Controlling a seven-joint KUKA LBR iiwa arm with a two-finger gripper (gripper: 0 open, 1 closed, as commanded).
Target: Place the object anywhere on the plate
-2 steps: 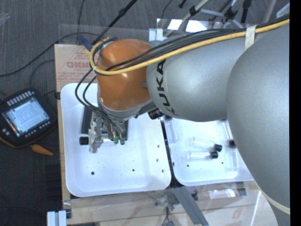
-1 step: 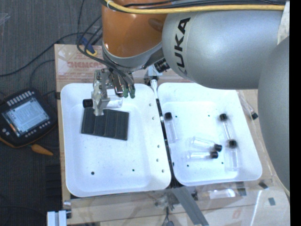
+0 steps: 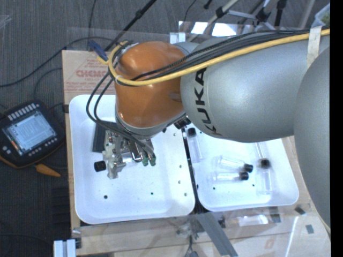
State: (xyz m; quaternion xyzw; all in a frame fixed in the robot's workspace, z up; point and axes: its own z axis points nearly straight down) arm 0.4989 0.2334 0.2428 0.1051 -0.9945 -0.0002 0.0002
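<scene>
**Gripper over left bin, nothing seen held**

Bench frontage is taken first. The left bin (image 3: 134, 197) shows a bare white floor along its near side, marked by a few small dark specks (image 3: 105, 197). The right bin (image 3: 278, 194) lies just beside it, the two rims meeting down the middle.

In the right bin several clear tubes (image 3: 228, 175) with black caps are recorded. Two lie crosswise near the centre with their caps close together. One lies lengthwise toward the right side, and one lies along the wall next to the left bin. All are well apart from the gripper. Which item is the task's object cannot be settled from this view (the tubes are the only loose items made out).

The gripper (image 3: 148, 161) is seen above the middle of the left bin, pointing down. Whether it is open or closed cannot be told, and nothing is seen in its hold.

A dark flat slab (image 3: 101, 135) lies in the far left part of the left bin, partly covered by the wrist. Whether it is the plate cannot be confirmed.

Above, the orange band (image 3: 144, 84) and the grey arm (image 3: 252, 84) hide the far halves of both bins. Beyond the left bin a cardboard sheet (image 3: 80, 74) with red print is noted, and a control pendant (image 3: 29, 133) lies on the floor to the left.
</scene>
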